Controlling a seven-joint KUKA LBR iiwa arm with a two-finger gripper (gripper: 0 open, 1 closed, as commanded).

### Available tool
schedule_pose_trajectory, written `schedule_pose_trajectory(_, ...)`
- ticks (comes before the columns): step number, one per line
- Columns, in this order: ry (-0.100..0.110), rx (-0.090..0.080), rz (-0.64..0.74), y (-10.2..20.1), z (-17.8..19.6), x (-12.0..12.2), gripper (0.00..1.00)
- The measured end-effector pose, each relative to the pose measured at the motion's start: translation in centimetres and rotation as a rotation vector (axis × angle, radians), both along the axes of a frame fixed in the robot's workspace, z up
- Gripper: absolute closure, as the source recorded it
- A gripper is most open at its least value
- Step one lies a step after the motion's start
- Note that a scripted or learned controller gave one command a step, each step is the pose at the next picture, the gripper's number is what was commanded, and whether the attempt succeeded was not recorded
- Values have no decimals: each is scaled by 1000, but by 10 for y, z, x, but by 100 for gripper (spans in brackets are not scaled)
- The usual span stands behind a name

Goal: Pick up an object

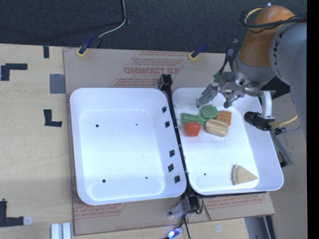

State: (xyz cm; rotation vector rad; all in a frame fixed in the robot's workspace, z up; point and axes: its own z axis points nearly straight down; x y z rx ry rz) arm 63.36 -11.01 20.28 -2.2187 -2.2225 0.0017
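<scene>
Tool (218, 98): hanging over the far part of the right bin (259, 156), fingers spread, nothing between them
Food cluster: just below the tool; green piece (209, 111), waffle-like piece (224, 117), bread roll (216, 127), red tomato (192, 129), green stalk (192, 118)
Wedge (242, 174): near right corner, well apart
Left bin (79, 133): beside it on the tabletop (30, 148)

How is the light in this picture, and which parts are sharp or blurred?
Camera view: the light is even and soft. The left bin shows a brighter patch on its floor, without hard glare. The toy food in the right bin casts only faint shadows. The whole picture is slightly soft; the tool looks blurry, and the dark background above the bench lacks detail.
</scene>
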Motion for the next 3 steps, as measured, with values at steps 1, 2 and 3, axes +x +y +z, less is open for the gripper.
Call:
schedule_pose_trajectory(1, -7, -2, -4, -22, 124, -75, 0)
schedule_pose_trajectory(2, -19, -4, 0, -19, 279, -105, 0)
schedule_pose_trajectory(3, -9, -2, 3, 23, 336, -79, 0)
